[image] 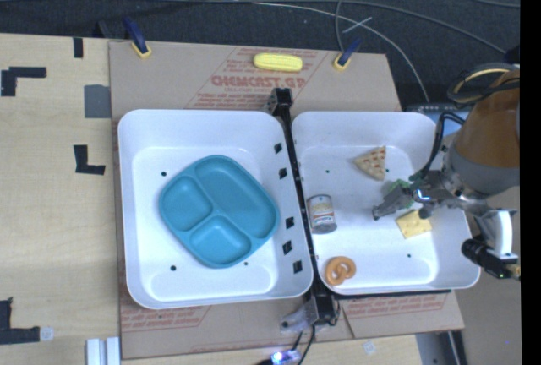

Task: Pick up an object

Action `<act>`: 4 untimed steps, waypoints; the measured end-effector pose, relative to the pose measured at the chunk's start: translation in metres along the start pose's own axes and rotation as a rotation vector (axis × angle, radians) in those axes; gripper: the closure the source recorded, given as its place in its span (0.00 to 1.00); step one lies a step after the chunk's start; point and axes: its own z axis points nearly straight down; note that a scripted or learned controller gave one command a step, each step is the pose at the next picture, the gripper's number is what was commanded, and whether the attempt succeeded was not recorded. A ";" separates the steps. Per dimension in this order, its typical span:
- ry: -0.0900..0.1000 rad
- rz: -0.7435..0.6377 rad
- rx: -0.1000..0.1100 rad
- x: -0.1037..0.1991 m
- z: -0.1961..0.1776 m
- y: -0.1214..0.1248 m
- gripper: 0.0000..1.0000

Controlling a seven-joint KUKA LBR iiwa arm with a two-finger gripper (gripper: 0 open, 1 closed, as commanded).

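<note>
I am reaching for something to grab, and my gripper hangs low in the right bin, with the yellow block at its four o'clock. I cannot tell if it has anything. Next I must line up over one thing.

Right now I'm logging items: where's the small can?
The small can stands in the right bin, near its left wall, above the pretzel.
</note>
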 end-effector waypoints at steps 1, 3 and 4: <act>-0.001 0.000 -0.001 -0.001 0.045 0.003 0.00; -0.003 -0.001 -0.009 0.000 0.060 0.005 1.00; -0.002 0.000 -0.008 0.007 0.016 0.006 1.00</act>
